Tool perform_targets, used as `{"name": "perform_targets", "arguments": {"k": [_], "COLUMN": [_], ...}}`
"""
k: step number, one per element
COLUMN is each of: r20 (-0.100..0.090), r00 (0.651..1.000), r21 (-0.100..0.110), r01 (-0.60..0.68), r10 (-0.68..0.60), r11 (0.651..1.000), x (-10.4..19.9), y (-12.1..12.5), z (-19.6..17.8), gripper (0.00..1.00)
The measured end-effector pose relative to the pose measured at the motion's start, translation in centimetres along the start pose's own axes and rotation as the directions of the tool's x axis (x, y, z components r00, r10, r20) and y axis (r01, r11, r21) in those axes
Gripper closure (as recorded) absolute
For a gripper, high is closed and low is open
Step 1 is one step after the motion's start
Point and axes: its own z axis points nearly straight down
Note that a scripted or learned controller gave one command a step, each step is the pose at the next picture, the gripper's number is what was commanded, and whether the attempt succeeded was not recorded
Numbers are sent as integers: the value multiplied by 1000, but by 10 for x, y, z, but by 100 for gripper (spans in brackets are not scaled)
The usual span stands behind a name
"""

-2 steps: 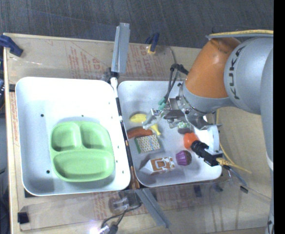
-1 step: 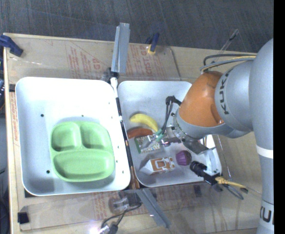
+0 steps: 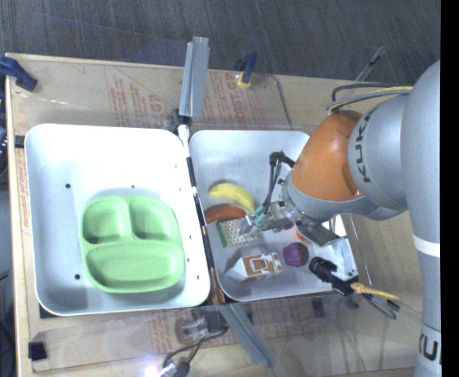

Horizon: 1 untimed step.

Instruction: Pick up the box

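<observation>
While arm reaches in from right, gripper (image 3: 255, 220) hangs low in right bin (image 3: 214, 151), over speckled thing. Open or pinching: cannot tell. Box (image 3: 255, 265) lies near front wall, beside purple thing (image 3: 295, 254), nothing touching it yet. Banana (image 3: 231, 194) sits behind.

"KU" (rest cut off) on arm (image 3: 387, 144); bench print illegible.
</observation>
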Motion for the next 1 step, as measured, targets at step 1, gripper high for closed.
{"name": "perform_targets", "arguments": {"k": [1], "r20": [0], "r00": [1000], "r21": [0], "r01": [1], "r10": [-1], "r11": [1000], "x": [0], "y": [0], "z": [0], "gripper": [0]}}
